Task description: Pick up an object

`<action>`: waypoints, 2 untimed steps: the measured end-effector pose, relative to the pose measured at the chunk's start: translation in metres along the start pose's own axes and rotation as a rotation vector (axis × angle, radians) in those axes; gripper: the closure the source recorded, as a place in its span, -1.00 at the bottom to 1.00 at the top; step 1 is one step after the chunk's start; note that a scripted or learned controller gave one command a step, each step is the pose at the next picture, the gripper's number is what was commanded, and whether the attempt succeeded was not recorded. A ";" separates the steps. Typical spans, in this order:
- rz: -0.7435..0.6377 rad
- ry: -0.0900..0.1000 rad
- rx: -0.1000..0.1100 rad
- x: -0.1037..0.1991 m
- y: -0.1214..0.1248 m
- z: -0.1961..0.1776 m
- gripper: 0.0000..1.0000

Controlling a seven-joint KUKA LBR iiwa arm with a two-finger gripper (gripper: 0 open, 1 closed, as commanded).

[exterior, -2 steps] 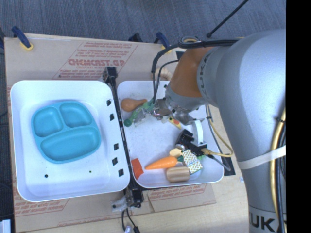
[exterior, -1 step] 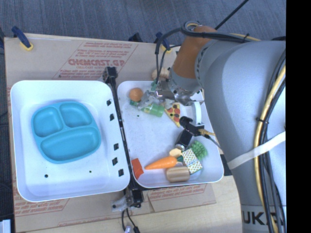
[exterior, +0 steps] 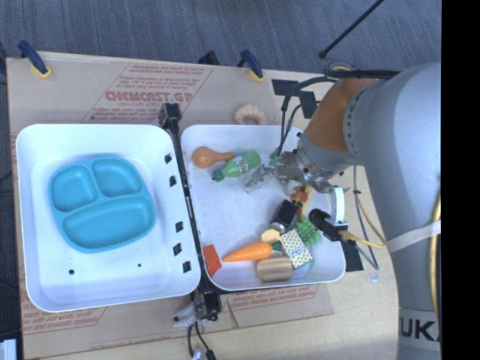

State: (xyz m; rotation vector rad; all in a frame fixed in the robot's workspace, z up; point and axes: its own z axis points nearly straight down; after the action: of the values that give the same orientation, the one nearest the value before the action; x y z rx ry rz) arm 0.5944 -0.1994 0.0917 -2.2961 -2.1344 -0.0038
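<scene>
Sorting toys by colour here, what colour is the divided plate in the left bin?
Light blue: the divided plate, seen in the camera view.

Right bin (exterior: 225,223) contents: orange drumstick-shaped toy (exterior: 208,157) near upper left, lying flat. Green bottle (exterior: 238,165) on its side just right of it, touching. Orange carrot (exterior: 249,253) lying along lower edge, tip pointing left. Small red-orange block (exterior: 212,260) at lower left corner. Tan cylinder (exterior: 274,269) below carrot. Green-yellow checkered packet (exterior: 295,247) beside carrot's thick end. Black item (exterior: 283,215) above packet.
</scene>
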 end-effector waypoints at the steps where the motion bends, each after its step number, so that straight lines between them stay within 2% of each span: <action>1: -0.212 -0.003 0.031 0.031 0.054 0.004 -1.00; 2: -0.606 -0.005 0.002 0.039 0.059 0.000 -1.00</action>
State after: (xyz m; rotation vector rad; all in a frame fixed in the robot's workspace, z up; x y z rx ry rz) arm 0.6566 -0.1648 0.0918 -1.5563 -2.7247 0.0021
